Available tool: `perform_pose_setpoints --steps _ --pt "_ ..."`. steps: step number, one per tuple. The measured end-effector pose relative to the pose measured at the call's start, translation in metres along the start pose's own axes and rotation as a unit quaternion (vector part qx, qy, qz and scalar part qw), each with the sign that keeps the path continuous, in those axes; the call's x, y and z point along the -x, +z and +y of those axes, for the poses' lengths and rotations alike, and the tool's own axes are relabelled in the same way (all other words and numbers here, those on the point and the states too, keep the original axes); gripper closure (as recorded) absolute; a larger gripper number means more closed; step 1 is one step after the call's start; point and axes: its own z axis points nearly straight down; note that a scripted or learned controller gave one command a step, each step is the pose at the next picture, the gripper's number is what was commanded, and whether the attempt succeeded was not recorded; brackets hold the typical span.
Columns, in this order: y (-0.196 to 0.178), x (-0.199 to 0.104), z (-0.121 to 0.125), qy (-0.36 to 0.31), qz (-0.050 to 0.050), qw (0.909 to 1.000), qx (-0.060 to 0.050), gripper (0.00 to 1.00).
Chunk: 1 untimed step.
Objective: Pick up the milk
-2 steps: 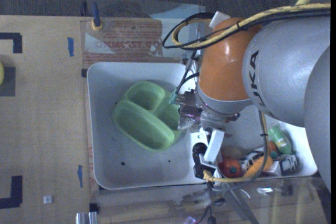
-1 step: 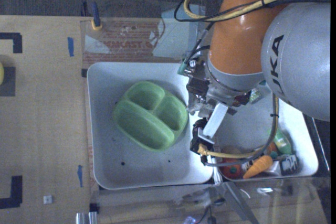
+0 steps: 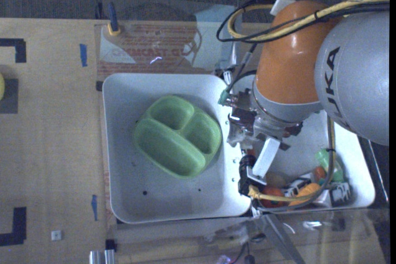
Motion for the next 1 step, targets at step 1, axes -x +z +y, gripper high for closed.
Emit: perform_pose_setpoints --steps 1 --pt "0.0210 0.0444 0.0156 -0.318 0.000 0.9480 0.002 1.00"
